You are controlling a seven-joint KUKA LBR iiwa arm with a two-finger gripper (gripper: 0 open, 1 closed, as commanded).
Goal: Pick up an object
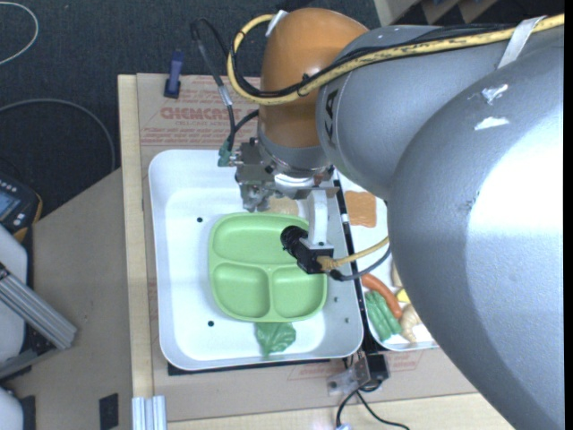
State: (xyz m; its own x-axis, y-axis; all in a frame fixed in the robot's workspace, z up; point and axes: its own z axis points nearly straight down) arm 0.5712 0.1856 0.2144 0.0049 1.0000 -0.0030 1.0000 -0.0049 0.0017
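The grey arm (457, 150) takes up most of the right of the view, its orange band (300, 52) sitting above the wrist, and it reaches down over the left bin (175, 267). That shallow white bin lies on a pale worktop (143, 124) with red printed lettering near its far edge. In the bin rests a green divided plate (255, 276), lying flat, with a small green leafy piece (276, 337) just beside its near edge. The gripper (253, 191) hangs over the plate's far rim — whether its fingers are wide, narrow or closed on anything I cannot tell, since the wrist hides them from above. A black cable fitting (300, 247) overlaps the plate's right side. The right bin (394, 337) holds an orange slab (361, 209), plus an orange and a green vegetable-like piece, mostly hidden under the arm. By my reading the arm is in the approach or descent step, nothing visibly held; the next move calls for closing on the plate's rim — a thin, shallow edge that could slip. Dark carpet (72, 52) surrounds the worktop, with loose cables on it.
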